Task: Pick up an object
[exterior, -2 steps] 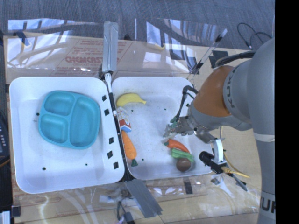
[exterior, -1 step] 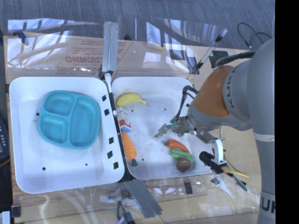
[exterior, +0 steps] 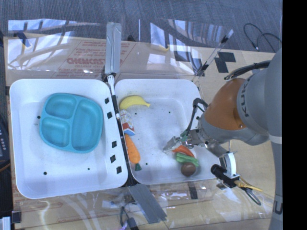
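The right bin [exterior: 158, 87] holds a yellow banana [exterior: 133, 101] near its back left, and a small red and white packet [exterior: 126, 125] and an orange carrot [exterior: 132, 150] along its left wall. Near the front right lie a red and green vegetable [exterior: 185, 155] and a brown round item [exterior: 188, 169]. My gripper [exterior: 178, 142] hangs low over the bin floor, just left of and above the red and green vegetable, its metal fingers [exterior: 170, 144] pointing left. I see nothing held between them.
The left bin [exterior: 29, 171] holds a blue sectioned plate [exterior: 72, 122]. A black-clipped divider [exterior: 114, 128] separates the two bins. The arm's orange band [exterior: 225, 110] and grey body fill the right side. Cables lie at the back right.
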